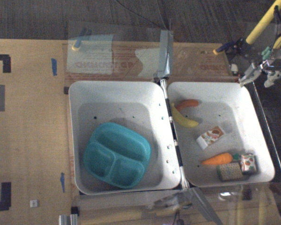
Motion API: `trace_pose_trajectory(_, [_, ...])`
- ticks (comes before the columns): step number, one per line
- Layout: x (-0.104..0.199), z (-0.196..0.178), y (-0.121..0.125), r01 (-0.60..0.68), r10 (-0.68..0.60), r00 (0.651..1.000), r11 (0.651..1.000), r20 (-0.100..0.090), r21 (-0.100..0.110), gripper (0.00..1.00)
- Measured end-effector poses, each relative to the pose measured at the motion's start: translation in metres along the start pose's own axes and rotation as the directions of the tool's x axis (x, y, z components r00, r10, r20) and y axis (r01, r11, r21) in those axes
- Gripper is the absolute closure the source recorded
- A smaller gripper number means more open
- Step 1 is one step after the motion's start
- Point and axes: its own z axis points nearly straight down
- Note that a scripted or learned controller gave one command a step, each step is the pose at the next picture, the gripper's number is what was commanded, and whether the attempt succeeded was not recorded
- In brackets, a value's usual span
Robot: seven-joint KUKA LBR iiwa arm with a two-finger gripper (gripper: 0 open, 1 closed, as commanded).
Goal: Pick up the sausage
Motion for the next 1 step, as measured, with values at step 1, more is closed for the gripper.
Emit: trace_pose_trajectory(1, [0.0509,0.0777,0.0206,-0.038,0.038,0.999,0.999,0.000,0.002,0.00])
